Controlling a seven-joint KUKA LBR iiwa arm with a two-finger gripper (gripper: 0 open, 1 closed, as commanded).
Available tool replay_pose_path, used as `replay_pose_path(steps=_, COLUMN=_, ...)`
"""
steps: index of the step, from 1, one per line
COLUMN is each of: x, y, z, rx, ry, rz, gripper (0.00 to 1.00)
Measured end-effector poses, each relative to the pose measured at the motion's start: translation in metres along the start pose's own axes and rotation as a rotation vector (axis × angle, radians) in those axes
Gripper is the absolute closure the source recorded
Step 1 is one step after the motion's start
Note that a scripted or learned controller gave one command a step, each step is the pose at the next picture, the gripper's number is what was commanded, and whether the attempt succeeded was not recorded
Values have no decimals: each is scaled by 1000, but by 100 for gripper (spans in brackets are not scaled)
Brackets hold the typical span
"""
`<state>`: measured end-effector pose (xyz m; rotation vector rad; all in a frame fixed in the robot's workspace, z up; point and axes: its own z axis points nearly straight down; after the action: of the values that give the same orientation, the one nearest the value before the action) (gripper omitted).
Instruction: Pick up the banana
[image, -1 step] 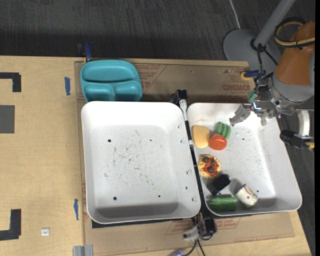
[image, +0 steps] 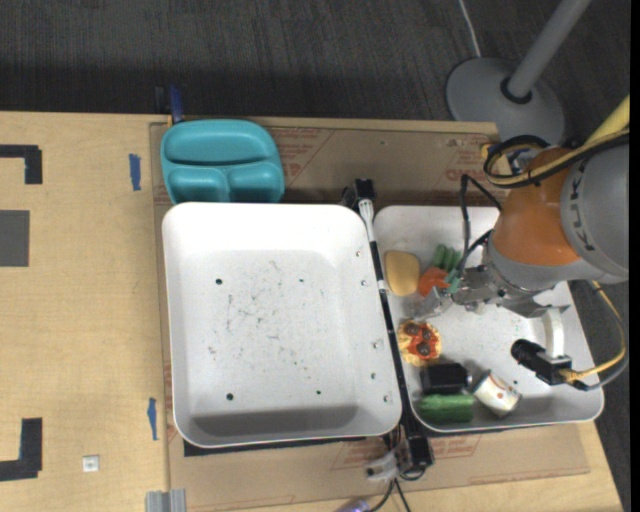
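A pale yellow, rounded piece (image: 402, 270), the only banana-coloured thing here, lies near the left wall of the right bin (image: 585, 405), toward the back. The gripper (image: 467, 292) hangs over the middle of that bin under the grey wrist and orange band (image: 530, 235), a short way right of the yellow piece. An orange and green toy (image: 437, 276) lies between the gripper and the yellow piece. The wrist covers the gripper's tips.
The right bin also holds a pizza-like toy (image: 418, 340), a black block (image: 443, 377), a green cucumber (image: 447, 405) and a white cylinder (image: 497, 393). The left bin (image: 270, 320) sits alongside. A teal tray (image: 222, 160) stands behind it.
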<state>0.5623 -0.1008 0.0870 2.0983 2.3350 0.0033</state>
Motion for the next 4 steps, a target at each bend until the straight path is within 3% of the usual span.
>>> replay_pose_path(steps=1, x=50, y=-78, z=-98, rx=6, ry=2, rz=169, gripper=0)
replay_pose_path(steps=2, x=132, y=-69, z=-98, rx=4, ry=1, rz=151, gripper=0)
replay_pose_path(steps=3, x=240, y=-58, z=-62, rx=4, ry=0, rz=435, gripper=0)
replay_pose_path(steps=4, x=298, y=-52, z=-41, rx=5, ry=-1, rz=681, gripper=0)
